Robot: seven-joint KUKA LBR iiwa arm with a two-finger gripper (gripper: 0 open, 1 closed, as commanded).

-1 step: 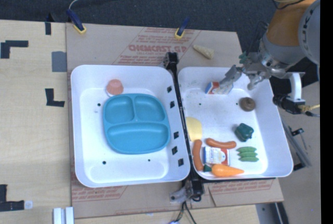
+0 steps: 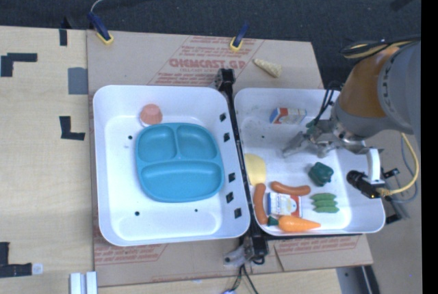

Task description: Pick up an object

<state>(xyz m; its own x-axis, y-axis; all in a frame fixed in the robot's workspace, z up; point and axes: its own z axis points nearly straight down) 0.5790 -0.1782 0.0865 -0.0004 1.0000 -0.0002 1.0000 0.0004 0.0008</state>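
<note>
Cardboard sheeting is covering the worktop, and two white bins are sitting on it side by side. The left bin is carrying a blue divided plate at its centre, with a small pink round piece lying just above the plate's upper left corner. From the right of the frame the grey arm is reaching over the right bin, its pincer hanging low near the bin's middle — whether the fingers are apart or together cannot be told from this angle, and nothing is showing between them. The things to pick are lying in the right bin: a small carton toward the upper part, a dark green piece just right of the pincer, and — along the lower edge — a yellow piece, two sausages, a packet, green pods and a carrot. A pale scrap is resting on the cardboard above the right bin.
</note>
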